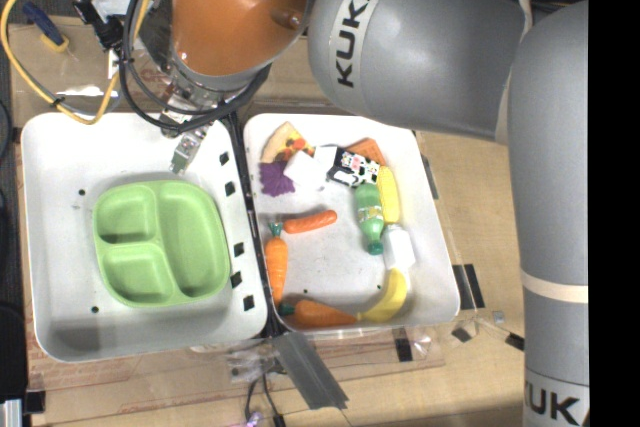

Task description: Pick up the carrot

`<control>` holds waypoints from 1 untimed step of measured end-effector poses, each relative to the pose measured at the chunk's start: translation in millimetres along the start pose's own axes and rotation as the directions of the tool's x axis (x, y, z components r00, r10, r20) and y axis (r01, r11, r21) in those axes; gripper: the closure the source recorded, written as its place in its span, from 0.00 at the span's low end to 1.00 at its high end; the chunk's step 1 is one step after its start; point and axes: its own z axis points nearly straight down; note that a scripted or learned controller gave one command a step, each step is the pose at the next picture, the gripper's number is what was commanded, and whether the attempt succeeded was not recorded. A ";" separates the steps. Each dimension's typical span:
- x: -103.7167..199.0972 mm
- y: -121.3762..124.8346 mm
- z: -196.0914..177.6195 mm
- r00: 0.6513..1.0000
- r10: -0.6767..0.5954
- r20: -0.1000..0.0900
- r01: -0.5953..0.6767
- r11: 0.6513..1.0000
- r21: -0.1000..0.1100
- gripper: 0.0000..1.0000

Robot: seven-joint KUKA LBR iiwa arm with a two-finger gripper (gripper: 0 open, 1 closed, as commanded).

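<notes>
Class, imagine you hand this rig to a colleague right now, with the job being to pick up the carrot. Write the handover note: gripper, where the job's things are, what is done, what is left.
Gripper: low over the top right corner of the left bin, by the divider; whether it is open or shut cannot be judged from this view.
Carrots: several orange carrot-like pieces lie in the right bin, one upright along its left wall, one at the bottom edge, and a smaller one near the middle.
Green tray: in the left bin.
Done: no carrot lifted.
Left: move to the right bin, grasp a carrot, lift.
</notes>
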 end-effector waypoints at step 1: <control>-3.9 -24.0 -20.8 0.984 -0.177 0.000 0.177 0.984 -0.001 1.00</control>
